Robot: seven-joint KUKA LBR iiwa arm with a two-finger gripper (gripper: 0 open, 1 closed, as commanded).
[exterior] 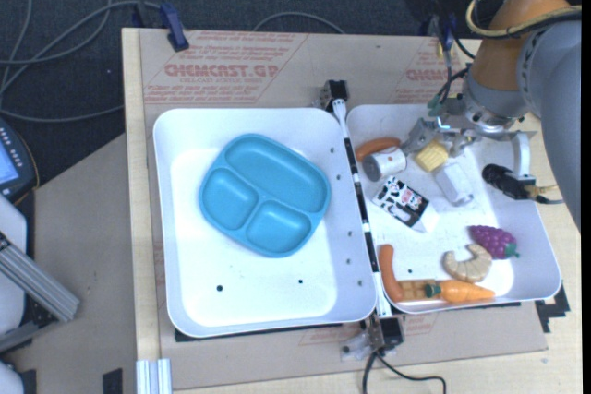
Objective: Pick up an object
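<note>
Gripper [441,136] low in right bin [540,235], directly above yellow block [429,157]; clear bottle [454,182] just beside. Finger state: cannot tell.

**Counting the bench**

Two white bins are sitting side by side — the left bin [185,226] and the right bin [540,244]. One blue divided plate [265,195] is lying in the left bin. In the right bin, right of the plate, eight small things are lying: one bunch of purple grapes [493,240], one carrot [462,292], one black-and-white pouch [401,201], and five others.
</note>
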